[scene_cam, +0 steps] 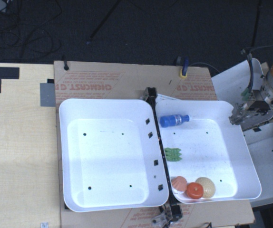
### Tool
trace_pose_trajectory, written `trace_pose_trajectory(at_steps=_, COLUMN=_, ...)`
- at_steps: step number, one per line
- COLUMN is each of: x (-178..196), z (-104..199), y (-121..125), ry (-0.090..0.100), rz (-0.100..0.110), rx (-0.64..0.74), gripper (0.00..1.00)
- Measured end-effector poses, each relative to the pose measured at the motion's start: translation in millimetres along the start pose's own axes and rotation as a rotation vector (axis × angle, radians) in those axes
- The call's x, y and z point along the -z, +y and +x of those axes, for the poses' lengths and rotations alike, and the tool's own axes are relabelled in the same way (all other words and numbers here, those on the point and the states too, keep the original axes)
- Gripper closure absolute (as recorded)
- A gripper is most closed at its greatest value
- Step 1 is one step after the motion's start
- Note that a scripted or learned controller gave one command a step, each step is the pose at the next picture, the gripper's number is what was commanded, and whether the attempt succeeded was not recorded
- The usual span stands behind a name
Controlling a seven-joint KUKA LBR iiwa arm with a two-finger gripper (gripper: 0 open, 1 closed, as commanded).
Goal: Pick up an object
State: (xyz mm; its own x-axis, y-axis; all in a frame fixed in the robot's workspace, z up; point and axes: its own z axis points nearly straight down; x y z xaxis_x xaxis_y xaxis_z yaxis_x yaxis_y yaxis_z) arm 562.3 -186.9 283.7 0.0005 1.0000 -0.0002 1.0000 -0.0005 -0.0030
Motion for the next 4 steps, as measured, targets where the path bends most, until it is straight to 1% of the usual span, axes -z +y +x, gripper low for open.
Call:
trace_pose_trajectory(at_steps=1, x=92, z=-12, y=7, ry=-0.004, rz=-0.011, rx=0.002, gripper=1.00)
trace_pose_trajectory(at_steps=2, x=115, z=-27, y=-14, ry=-0.001, rz=-0.004, rx=0.000, gripper=1.00)
trace_pose_trajectory(at_steps=3, x=130, z=-26, y=-59, ry=0.001, rz=-0.002, rx=0.000, gripper=1.00)
trace_pose_trajectory(at_steps=4, x=72, z=-26, y=-50, ry=0.001, rz=0.002, rx=0.000, gripper=1.00)
